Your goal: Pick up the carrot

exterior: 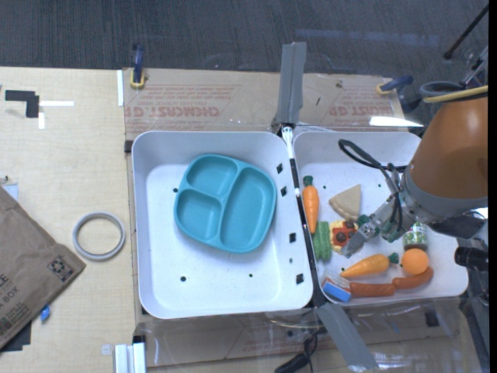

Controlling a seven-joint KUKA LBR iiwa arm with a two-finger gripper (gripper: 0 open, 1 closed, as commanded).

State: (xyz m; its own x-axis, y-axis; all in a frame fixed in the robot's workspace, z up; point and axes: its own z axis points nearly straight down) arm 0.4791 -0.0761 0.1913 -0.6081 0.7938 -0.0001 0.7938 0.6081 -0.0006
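Bench cardboard [194, 99] is showing red print upside down, not legible to me; carrot [311, 204] is lying along the left wall of the right bin [326, 152]; a second carrot [365, 266] is lying near the front; gripper [359, 238] is hovering between them over crowded toy food, probably lining up; how wide it is standing, I cannot tell.

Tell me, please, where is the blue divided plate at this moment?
The blue divided plate lies in the middle of the left bin, across the divider from the upright carrot in the right bin.
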